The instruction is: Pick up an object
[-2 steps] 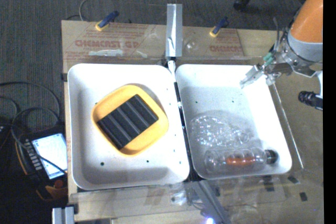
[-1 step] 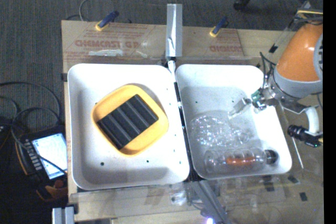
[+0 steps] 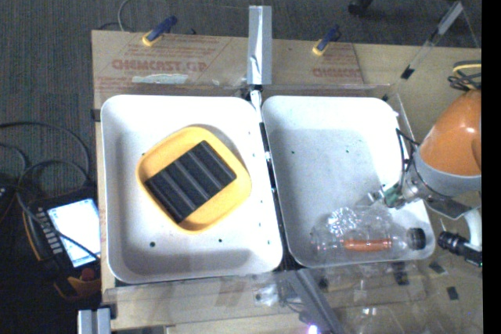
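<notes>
Plastic bottle (image 3: 368, 236), clear and crumpled with a dark cap and an orange strip inside, lies on its side along the near wall of the right bin (image 3: 329, 137), so you have it at the front right corner. Just above it at the bin's right edge you see the gripper (image 3: 391, 196), though whether it is wide or narrow you cannot tell. Farther left, a yellow tray with a black ribbed insert (image 3: 194, 177) fills the middle of the left bin (image 3: 125, 121).

Even overhead light, white bins (image 3: 188, 109) slightly glaring, soft shadows, mildly grainy picture.
</notes>
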`<state>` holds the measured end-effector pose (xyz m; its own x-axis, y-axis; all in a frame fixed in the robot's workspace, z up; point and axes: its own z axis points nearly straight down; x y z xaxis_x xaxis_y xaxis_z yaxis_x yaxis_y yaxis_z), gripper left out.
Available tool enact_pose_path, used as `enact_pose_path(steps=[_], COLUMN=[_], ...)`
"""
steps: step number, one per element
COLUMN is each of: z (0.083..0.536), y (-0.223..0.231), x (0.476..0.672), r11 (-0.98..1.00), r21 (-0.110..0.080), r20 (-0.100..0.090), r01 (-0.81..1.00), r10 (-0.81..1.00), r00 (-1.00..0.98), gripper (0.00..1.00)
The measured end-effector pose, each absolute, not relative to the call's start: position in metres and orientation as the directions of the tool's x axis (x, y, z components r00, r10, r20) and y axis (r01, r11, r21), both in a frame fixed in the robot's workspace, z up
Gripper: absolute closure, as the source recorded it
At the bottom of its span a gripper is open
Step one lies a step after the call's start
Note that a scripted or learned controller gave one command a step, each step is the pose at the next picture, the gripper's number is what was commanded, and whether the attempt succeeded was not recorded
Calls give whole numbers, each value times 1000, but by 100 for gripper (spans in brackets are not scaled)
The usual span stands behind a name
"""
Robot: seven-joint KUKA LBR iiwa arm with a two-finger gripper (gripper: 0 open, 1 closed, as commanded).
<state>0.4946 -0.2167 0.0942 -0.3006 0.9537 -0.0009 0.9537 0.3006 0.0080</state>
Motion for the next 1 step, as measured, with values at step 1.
enact_pose_path(steps=[1], z=[239], y=[-207], x=[516], r11=[-98], r21=[0], r20=[-2], r01=[995], r10=[995], r00=[98], gripper=[0])
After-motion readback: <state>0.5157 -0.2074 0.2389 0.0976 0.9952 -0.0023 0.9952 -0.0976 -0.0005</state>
